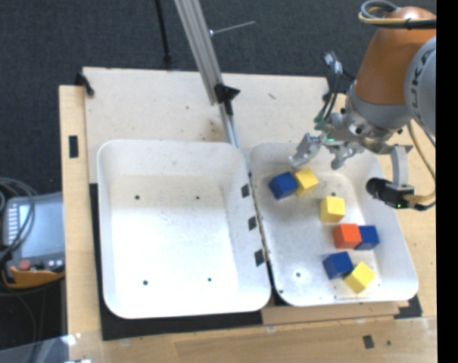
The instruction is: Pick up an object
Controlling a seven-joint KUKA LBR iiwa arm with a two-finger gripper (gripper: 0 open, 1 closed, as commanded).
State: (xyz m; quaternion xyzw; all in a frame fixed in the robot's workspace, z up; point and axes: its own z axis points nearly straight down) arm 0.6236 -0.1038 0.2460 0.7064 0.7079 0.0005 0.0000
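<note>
Blocks lie scattered in the right bin [395, 240]. Nearest the camera, a yellow block [359, 277] touches a blue one [338, 264]. Beyond them an orange block [347, 235] sits against another blue block [367, 237], then a lone yellow block [333, 208]. Farther still, a blue block [283, 185] and a yellow one [306, 179] touch near the bin's far left. Above that far end hangs the pincer [325, 153], fingers spread and gripping nothing, tilted down toward the left. Behind it the arm [387, 66] rises to the right, orange band uppermost. The left bin [115, 203] shares the tabletop [138, 97].
</note>
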